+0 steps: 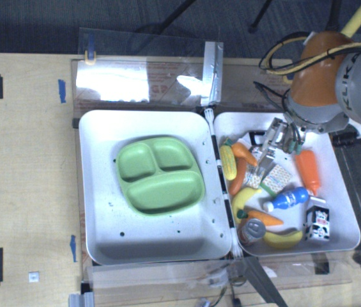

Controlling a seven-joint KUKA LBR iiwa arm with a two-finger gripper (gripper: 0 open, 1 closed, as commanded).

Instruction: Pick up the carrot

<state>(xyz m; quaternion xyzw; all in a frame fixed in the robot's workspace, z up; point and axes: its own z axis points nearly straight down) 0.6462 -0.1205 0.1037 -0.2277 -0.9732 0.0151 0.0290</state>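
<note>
Looking down, we see the pincer [264, 162] low in the right bin [343, 226], among the toy food; we cannot tell its state. 1 carrot [307, 171] lies just right of it, apart. Green plate [160, 174] sits in the left bin [97, 190].

The left bin [97, 139] holds a green divided plate [160, 173] near its middle. In the right bin [343, 197], a corn cob [229, 160] lies along the wall at 9 o'clock. A blue bottle [289, 199] sits near the middle, with a banana [281, 238] at 6 o'clock by a grey-lidded can [253, 229]. A small black-and-white carton [319, 222], perhaps milk, stands at 5 o'clock. A clear panel [142, 75] rises behind the left bin.
</note>
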